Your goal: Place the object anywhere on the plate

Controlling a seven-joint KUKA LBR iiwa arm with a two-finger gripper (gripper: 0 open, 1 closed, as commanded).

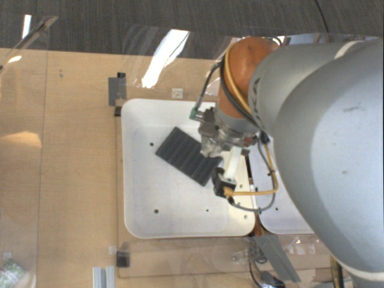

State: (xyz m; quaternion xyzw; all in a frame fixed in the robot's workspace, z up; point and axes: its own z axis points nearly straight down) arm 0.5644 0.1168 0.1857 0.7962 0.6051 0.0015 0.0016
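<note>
Camera view from above takes in a pale wooden worktop (66, 179) bearing a shallow white bin (174, 212) at the middle, with a second white bin (282, 224) touching it at 3 o'clock and mostly hidden under the arm. A dark ribbed rectangular plate (185, 155) lies tilted in the upper middle of the left bin, its long side running from 10 o'clock down toward 4 o'clock. The grey arm (324, 149) with its orange band (243, 65) reaches in from 3 o'clock, and its hand (217, 161) sits just at the plate's 3 o'clock edge, over the bin's right part. Whether the hand is wide, narrow or holding anything cannot be told, since the wrist hides it. A yellowish cable (255, 191) loops below the wrist. Small grey brackets (117, 90) stand at the bin's 11 o'clock and 7 o'clock corners.
</note>
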